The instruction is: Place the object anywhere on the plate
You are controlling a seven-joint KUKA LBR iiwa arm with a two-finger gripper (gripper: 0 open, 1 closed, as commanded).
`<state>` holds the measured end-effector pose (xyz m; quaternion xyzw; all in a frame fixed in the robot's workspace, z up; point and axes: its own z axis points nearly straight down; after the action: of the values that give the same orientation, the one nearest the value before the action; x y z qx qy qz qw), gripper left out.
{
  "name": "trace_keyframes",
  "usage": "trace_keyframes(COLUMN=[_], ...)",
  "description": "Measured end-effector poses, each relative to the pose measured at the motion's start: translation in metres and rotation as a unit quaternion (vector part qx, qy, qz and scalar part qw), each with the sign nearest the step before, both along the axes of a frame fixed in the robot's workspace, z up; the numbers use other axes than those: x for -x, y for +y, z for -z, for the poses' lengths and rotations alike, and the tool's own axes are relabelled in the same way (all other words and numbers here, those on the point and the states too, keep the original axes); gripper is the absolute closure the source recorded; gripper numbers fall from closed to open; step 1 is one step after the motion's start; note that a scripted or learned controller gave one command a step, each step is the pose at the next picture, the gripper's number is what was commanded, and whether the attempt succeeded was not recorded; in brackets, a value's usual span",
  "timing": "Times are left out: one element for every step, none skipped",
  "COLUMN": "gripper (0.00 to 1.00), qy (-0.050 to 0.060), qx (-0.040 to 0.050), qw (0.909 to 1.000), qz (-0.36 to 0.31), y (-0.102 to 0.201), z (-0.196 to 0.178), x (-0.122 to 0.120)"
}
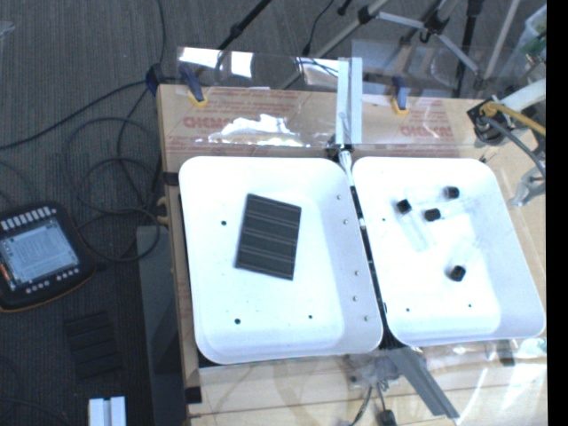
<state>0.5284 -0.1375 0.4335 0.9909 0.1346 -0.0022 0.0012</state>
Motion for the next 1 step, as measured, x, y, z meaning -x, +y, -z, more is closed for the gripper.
trace_keyframes(gripper=[0.00], qy=[0.000], qx=[0.0000], qw=[1.0000], qz=[0.000], y=[0.0000], z=[0.0000], x=[0.0000])
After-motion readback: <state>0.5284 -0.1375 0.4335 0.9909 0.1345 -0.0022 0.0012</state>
